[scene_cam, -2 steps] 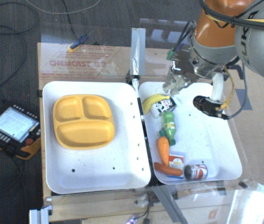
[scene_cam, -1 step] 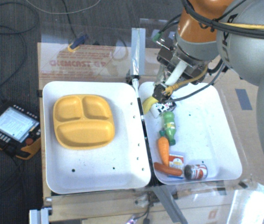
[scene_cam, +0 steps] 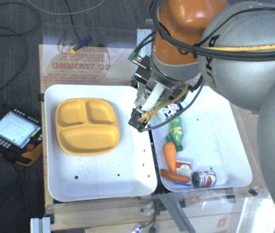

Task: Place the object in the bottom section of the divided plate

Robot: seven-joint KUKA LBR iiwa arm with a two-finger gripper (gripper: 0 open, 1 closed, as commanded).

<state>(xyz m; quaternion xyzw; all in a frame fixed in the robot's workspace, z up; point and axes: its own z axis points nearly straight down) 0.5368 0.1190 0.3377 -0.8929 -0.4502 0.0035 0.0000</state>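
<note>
A yellow divided plate lies in the left bin; its wide bottom section holds nothing. My gripper hangs under the orange wrist over the near-left corner of the right bin, close to the wall between the bins. A small black-and-white spotted thing shows just below the gripper, and I cannot see if it is held. A green bottle lies right beneath it.
The right bin also holds an orange carrot, a red sausage, a small red-and-white box and a can near its front edge. A tablet sits left of the bench.
</note>
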